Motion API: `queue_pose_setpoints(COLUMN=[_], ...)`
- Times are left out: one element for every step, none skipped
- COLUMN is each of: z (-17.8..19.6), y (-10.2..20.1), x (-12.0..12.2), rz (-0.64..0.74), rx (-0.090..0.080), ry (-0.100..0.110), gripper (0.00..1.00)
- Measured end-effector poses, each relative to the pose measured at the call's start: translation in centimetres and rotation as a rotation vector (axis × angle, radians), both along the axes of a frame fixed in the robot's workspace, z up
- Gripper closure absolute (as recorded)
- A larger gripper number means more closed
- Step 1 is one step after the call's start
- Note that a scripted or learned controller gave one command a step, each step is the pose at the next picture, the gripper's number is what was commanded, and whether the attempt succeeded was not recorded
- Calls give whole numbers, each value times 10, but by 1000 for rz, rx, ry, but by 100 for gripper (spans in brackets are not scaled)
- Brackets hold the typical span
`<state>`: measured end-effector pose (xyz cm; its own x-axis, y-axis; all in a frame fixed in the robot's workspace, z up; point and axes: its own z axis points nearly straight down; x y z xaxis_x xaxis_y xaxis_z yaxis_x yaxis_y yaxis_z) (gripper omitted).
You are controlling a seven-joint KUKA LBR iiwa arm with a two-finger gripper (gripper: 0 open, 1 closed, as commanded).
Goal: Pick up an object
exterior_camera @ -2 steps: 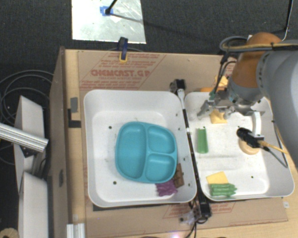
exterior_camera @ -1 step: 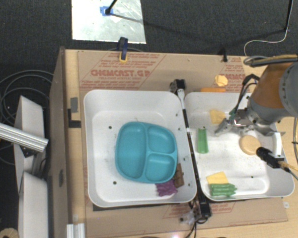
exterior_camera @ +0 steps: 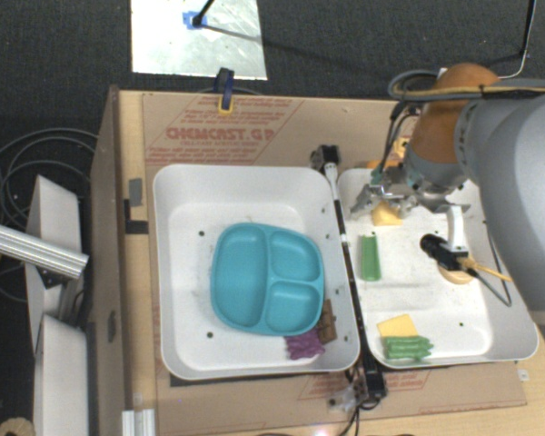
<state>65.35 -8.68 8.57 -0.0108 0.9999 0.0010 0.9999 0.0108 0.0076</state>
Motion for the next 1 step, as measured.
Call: queue_pose_setpoints(z=[16], y=[-4], x=[1], rz=[-1], rx=[-2], ry=[-8], gripper=[100])
